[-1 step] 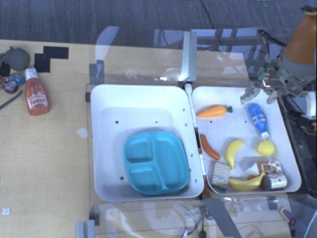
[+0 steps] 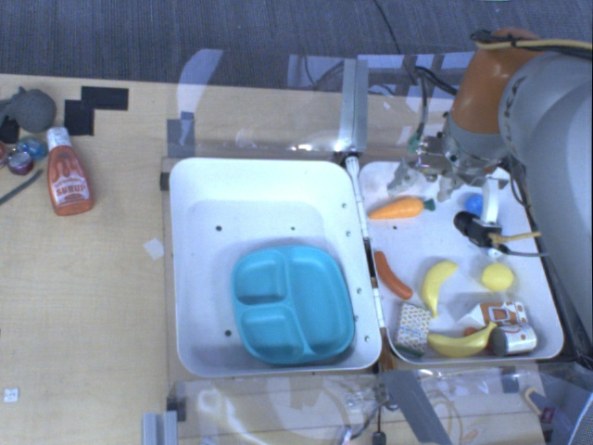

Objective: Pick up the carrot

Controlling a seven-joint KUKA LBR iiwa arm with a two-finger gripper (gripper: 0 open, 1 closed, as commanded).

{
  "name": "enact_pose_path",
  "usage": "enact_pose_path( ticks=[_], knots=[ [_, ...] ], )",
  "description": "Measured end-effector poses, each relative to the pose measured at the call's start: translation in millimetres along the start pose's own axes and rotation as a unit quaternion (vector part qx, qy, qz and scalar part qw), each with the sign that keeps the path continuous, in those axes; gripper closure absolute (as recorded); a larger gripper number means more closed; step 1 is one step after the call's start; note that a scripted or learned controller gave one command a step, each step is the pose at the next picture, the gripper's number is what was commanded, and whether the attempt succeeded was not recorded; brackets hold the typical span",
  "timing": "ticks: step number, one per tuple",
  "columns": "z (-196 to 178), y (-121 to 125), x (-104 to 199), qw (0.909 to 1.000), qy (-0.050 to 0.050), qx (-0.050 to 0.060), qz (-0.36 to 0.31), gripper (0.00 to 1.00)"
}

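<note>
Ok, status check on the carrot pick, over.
Gripper low over right bin's far end. Carrot lies on bin floor just left of it, not lifted. Sausage, bananas nearer camera, out of the way.

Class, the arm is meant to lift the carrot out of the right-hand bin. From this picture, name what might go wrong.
1. The carrot lies close to the right bin's far left corner, so the gripper may strike the bin wall as it closes.
2. The gripper sits above the carrot's right end, not its middle; a grasp there may let it tip out.
3. The carrot tapers and looks smooth, so it may slip.
</note>
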State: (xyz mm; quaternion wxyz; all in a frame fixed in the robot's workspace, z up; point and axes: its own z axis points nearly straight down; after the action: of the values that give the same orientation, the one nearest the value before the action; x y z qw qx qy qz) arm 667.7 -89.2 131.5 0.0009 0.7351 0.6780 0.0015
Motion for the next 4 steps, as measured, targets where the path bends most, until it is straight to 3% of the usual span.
enact_pose_path(
  ticks=[1,2,3,4],
  knots=[
    [-3,1,-8,0.9993,0.000,-0.001,0.038,0.00],
    [32,-2,8,0.9988,-0.002,-0.014,-0.048,0.00],
    [33,-5,2,0.9961,-0.001,-0.013,-0.087,0.00],
    [18,-3,-3,0.9963,-0.004,-0.017,-0.084,1.00]
  ],
)
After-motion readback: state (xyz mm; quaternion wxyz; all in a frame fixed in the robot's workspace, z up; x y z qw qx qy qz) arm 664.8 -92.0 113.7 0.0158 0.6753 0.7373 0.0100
